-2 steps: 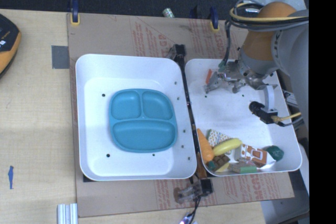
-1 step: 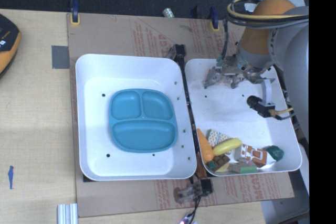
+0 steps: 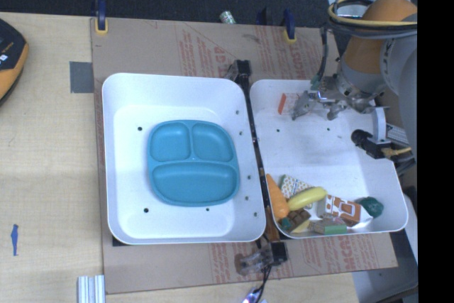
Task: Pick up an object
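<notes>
The claw (image 3: 312,104) was seen low over the far part of the right bin (image 3: 319,149), reached in from the right, with the arm (image 3: 372,46) bulking behind it. Whether its fingers were apart or together could not be told; they were small and blurred against the white floor. Nothing was made out between them.

A small orange-red piece (image 3: 282,103) lay just to the left of the claw, near the bin's far wall. The main cluster of objects was heaped well away from the claw, in the bin's near corner: a carrot (image 3: 277,196), a yellow banana-shaped toy (image 3: 306,197), a white-and-orange block (image 3: 342,209) and a green piece (image 3: 372,207), packed touching one another. The left bin (image 3: 128,223), further to the claw's left, carried a blue divided plate (image 3: 193,161).

Several failures were judged likely. If the red piece were the target, a closing beside it rather than around it could be expected, since it lay flat and close to the wall, and it might be nudged against the rim. If the heap were aimed at, the crowding might cause two items to be pinched together or one to be squeezed out sideways; the rounded carrot and banana were judged prone to slipping.
</notes>
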{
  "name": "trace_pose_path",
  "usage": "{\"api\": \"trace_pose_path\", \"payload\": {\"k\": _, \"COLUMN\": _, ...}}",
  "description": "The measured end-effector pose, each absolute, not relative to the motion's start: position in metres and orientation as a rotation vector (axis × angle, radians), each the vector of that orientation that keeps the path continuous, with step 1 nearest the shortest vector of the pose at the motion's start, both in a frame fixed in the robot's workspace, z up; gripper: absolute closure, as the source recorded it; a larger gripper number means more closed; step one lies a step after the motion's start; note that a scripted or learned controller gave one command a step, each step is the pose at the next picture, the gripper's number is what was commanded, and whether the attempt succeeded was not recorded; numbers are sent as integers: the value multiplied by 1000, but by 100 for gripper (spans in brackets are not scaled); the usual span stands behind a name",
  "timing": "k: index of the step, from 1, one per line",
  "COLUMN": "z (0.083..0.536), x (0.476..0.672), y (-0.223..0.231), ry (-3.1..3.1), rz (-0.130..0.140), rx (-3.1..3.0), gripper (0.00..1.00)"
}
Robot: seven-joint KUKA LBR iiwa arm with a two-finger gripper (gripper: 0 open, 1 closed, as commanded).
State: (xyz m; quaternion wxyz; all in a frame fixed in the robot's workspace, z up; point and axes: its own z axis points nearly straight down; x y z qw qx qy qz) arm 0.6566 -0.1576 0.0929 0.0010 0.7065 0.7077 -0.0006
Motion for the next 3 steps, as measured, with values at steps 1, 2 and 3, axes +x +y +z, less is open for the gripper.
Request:
{"api": "trace_pose_path", "payload": {"k": 1, "z": 93, "x": 656, "y": -215, "ry": 2220, "rz": -4, "rx": 2220, "gripper": 0}}
{"api": "trace_pose_path", "payload": {"k": 2, "z": 91, "x": 514, "y": -212, "ry": 2230, "rz": -12, "rx": 2232, "gripper": 0}}
{"api": "trace_pose_path", "payload": {"k": 3, "z": 93, "x": 590, "y": -161, "ry": 2234, "rz": 3, "rx": 2206, "gripper": 0}}
